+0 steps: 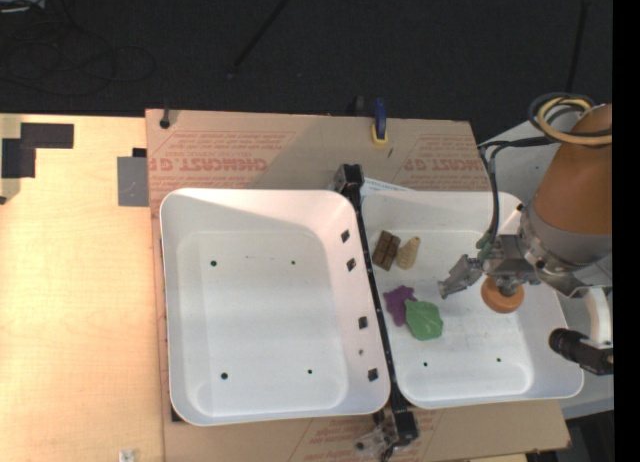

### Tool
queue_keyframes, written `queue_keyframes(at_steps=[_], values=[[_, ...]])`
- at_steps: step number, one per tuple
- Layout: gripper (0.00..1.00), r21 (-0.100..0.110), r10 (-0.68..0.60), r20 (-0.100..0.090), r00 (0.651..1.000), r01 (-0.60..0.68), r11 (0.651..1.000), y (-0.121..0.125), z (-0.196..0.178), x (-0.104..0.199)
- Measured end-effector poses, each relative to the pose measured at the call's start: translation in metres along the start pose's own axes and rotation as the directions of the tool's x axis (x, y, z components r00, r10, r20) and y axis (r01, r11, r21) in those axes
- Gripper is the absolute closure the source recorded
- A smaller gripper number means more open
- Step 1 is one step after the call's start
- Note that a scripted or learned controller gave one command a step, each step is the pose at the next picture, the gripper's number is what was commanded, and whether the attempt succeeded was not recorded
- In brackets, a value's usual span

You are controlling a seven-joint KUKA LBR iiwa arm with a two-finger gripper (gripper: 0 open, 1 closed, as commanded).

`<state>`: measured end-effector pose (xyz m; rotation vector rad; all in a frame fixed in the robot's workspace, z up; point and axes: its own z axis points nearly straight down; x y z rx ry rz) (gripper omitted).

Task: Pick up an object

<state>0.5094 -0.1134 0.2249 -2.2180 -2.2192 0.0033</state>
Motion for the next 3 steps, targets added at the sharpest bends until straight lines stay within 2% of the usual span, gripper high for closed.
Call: queue_keyframes(at_steps=[1, 2, 3], values=[[1.0, 0.002, 0.001, -0.001, 1.0, -0.001, 1.0, 0.0, -0.01, -0.001], [1.0, -0.009, -0.006, 0.0, 1.0, 0.006, 1.0, 0.015, -0.083, 0.047], [1.0, 0.006, -0.006, -0.001, 1.0, 0.006, 1.0, 0.017, 0.044, 0.126]])
